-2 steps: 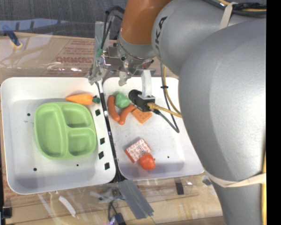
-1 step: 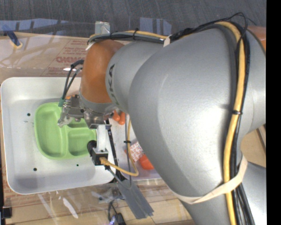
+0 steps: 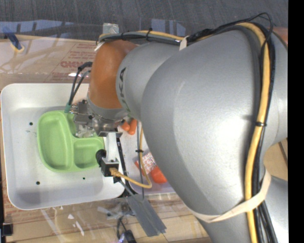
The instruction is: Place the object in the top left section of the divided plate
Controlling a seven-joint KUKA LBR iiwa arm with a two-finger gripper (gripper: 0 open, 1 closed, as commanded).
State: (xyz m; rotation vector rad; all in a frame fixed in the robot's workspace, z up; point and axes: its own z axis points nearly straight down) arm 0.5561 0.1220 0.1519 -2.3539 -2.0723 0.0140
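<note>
Plate: the green divided plate (image 3: 58,146) lies in the left white bin (image 3: 20,130), towards that bin's right edge, with one long section on its left side and smaller ones on its right.

End effector: my end effector (image 3: 86,121) sits over the plate's upper right rim, close under my orange band (image 3: 105,80); my own wrist hides the tips, so I cannot tell how they stand or whether anything is between them.

Object: small orange pieces (image 3: 130,127) show just right of my wrist, and more orange with a printed wrapper (image 3: 151,167) lies lower, at the left edge of the second bin (most of that bin is under my arm). Which one is the task's thing I cannot tell.

Handling, my judgement: these look small and light, probably rigid plastic toy food or a packet; the wrapper would be slick and crinkly. I would pinch across the narrow middle, low down, with modest force.

Risk: a smooth rounded piece could squirt out sideways, or tip over the low divider when released.
</note>
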